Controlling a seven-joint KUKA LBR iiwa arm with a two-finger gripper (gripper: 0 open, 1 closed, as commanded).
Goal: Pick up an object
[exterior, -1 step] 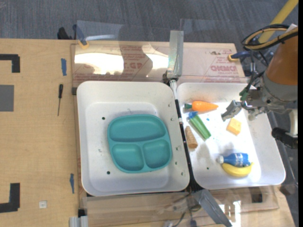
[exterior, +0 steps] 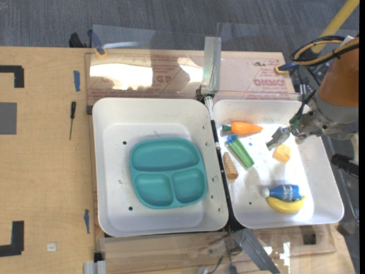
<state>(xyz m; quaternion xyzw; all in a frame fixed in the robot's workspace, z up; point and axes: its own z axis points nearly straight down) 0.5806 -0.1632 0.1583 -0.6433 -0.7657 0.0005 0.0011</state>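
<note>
Hovering over the right bin (exterior: pixel 325 170), the gripper (exterior: pixel 280 137) — jaws parted, empty — hangs above a yellow block (exterior: pixel 282 153).

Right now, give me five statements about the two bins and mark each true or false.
1. The teal tray lies in the left bin. True.
2. The carrot lies in the left bin. False: it is in the right bin, near its far wall.
3. The banana lies at the near side of the right bin, touching a blue bottle. True.
4. The gripper hangs over the teal tray. False: it is over the right bin, just above a yellow piece.
5. The green marker lies beside the carrot's end of the right bin. True.
</note>
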